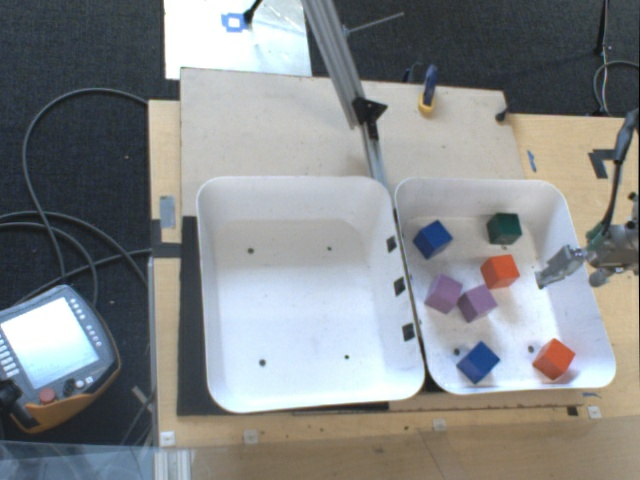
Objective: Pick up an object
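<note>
The right bin (580, 218) holds several cubes. A blue one (432, 238) and a green one (504, 228) lie toward the back. An orange cube (499, 270) sits mid-bin, with two purple cubes (443, 293) (477, 302) touching each other just left of it. Near the front lie another blue cube (479, 361) and another orange cube (553, 358). My gripper (553, 267) reaches in over the bin's right wall, to the right of the mid-bin orange cube and apart from it. Nothing shows in its grasp.
The left bin (215, 268) stands beside the right one, sharing a middle wall. A slanted metal pole (335, 48) crosses the board behind the bins. A teach pendant (50, 353) and cables (60, 228) lie off the bench at left.
</note>
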